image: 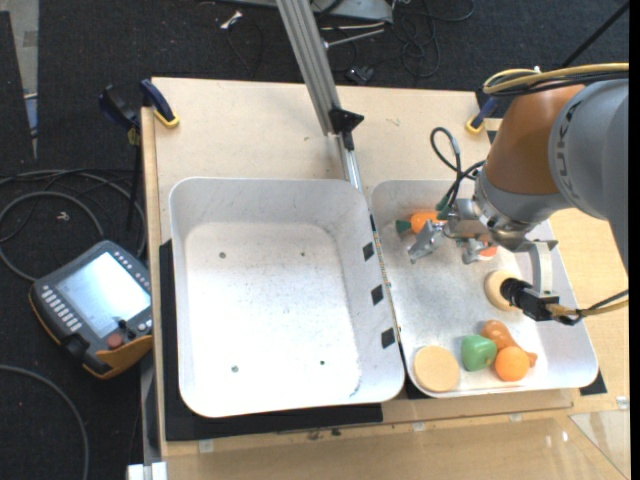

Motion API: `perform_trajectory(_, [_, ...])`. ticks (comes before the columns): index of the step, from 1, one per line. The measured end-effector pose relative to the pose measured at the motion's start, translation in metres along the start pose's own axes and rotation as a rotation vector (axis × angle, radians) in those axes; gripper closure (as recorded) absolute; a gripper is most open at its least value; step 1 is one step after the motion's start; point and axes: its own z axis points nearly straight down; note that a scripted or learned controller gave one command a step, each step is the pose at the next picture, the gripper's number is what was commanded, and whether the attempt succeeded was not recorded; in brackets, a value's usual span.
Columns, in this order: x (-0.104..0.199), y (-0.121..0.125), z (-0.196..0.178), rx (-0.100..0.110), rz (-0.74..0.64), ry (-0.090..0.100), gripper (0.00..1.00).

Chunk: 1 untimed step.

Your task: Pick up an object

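Round tan disc (437,367) lies flat near the front rim; pincer (446,243) hangs spread, gripping nothing.

Left bin (200,268): white, dotted with fine dark specks. Right bin (440,308): white. Bench (250,128): pale tan wood. Arm (590,148): grey, orange band above wrist. Gripper (447,241): silver-grey metal. Round flat piece (437,367): tan. Green toy (478,351): bright green. Ball (512,364): orange. Piece just behind ball (497,332): orange-brown. Ring-shaped piece (497,288): cream. Small object by gripper (423,221): orange with green end. Teach pendant (95,308): grey body, orange edge, pale bluish screen. Clamps at bench corners (160,103): yellow and dark. Floor (60,88): black.
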Motion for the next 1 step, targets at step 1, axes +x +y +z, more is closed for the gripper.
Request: perform_trajectory(1, [-0.0004,0.0014,-0.0132,-0.007,0.000,-0.001,1.00])
